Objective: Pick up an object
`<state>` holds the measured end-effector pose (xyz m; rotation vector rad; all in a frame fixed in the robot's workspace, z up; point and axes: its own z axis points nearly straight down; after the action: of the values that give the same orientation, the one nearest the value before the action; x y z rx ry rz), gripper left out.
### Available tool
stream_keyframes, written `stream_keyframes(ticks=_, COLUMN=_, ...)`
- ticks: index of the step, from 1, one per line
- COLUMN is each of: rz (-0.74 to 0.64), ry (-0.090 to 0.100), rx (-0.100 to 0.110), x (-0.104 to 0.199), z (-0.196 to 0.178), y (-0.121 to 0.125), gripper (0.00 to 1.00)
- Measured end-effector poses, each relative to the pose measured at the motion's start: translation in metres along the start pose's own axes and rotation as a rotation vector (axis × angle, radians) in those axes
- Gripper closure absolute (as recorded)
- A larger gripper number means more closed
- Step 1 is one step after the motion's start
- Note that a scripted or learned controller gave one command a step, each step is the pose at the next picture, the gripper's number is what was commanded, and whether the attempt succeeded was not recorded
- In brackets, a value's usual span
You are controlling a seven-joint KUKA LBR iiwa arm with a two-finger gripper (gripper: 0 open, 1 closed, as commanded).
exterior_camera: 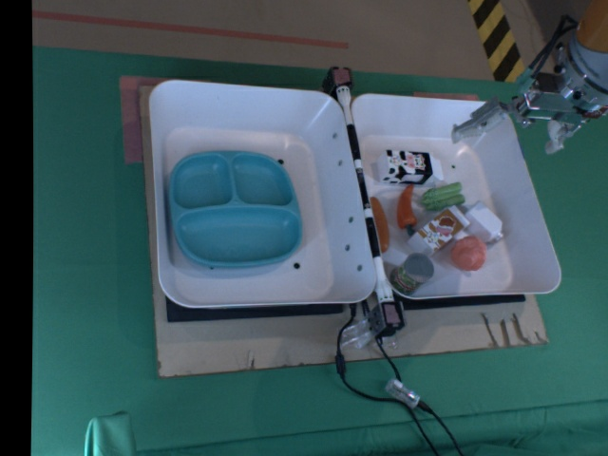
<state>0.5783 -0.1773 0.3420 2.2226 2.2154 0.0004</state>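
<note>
The right bin (532, 255) holds several toy foods: a cow-patterned milk carton (410, 166), a green vegetable (443, 196), a red-orange pepper (407, 207), an orange sausage (380, 223), a brown-and-white carton (442, 228), a white box (486, 221), a pinkish-red round fruit (467, 253) and a tin can (412, 274). My gripper (504, 139) hangs over the bin's far right corner, above and to the right of the milk carton. It is open, its fingers spread wide with nothing between them.
The left bin (180, 112) carries a blue divided plate (235, 207). A jointed divider (361, 188) runs between the bins. Cables (399, 388) trail off the cardboard base at the front. Green cloth surrounds the bench.
</note>
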Motion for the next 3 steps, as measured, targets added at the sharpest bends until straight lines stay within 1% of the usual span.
stream_keyframes(ticks=1, rz=-0.002, ry=0.0, rx=-0.004, x=0.001, z=0.15, y=-0.001, gripper=0.0)
stream_keyframes(ticks=2, rz=0.0, ry=-0.004, rx=-0.011, x=0.0, z=0.137, y=0.001, gripper=1.0)
stream_keyframes(ticks=3, rz=-0.001, ry=-0.001, rx=-0.003, x=0.044, z=-0.022, y=0.027, gripper=1.0)
